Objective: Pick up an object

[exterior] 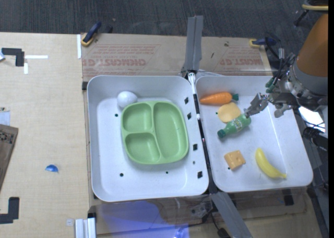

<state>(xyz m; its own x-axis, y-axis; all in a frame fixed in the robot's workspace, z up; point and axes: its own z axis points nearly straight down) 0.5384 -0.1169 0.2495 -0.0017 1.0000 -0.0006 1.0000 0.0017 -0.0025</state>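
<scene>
My arm comes in from the right over the right bin [292, 174], its orange band high at the picture's edge. My gripper [255, 105] hangs low over the upper middle of that bin, its dark fingers slanting down toward the left. From this angle I cannot tell whether they stand wide or narrow, and nothing shows between them.

Just beside the fingertips lies a green bottle [234, 127], on its side and slanted, cap end toward the lower left. A pale yellow round piece [228, 111] touches the bottle's upper side. Above it an orange carrot [216, 98] lies nearly level, its green stem end pointing right. Lower in the bin sits a small orange cracker-like square [234, 159], and to its right a yellow banana [269, 164], well apart from my gripper.

The left bin [104, 179] holds a green divided plate [155, 132] with three compartments, lying slightly turned. A small white ball [126, 97] rests against the plate's upper left corner.

Both bins sit on the desk [42, 127], where a small blue thing [51, 168] lies far to the left.
</scene>
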